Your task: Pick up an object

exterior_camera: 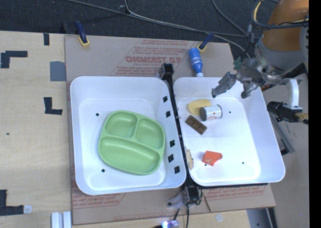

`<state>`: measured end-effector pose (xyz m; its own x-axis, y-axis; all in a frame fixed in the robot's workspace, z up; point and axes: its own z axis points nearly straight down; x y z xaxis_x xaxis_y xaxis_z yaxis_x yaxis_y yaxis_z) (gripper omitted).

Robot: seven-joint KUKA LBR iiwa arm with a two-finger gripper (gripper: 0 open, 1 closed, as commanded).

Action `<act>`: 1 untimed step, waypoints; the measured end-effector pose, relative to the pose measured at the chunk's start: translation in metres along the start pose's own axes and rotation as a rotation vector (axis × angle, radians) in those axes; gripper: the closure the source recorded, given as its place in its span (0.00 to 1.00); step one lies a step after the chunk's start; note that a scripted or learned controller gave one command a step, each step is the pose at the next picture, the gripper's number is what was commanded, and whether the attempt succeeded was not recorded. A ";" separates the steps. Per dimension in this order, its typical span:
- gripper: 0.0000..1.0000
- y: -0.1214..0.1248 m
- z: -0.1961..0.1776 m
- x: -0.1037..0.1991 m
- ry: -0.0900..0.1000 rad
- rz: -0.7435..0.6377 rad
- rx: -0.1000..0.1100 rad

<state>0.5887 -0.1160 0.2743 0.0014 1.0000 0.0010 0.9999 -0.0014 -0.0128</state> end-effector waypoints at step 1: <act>0.00 0.002 -0.007 0.000 -0.001 -0.003 -0.011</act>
<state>0.5906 -0.1158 0.2809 -0.0016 1.0000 -0.0004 1.0000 0.0016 -0.0014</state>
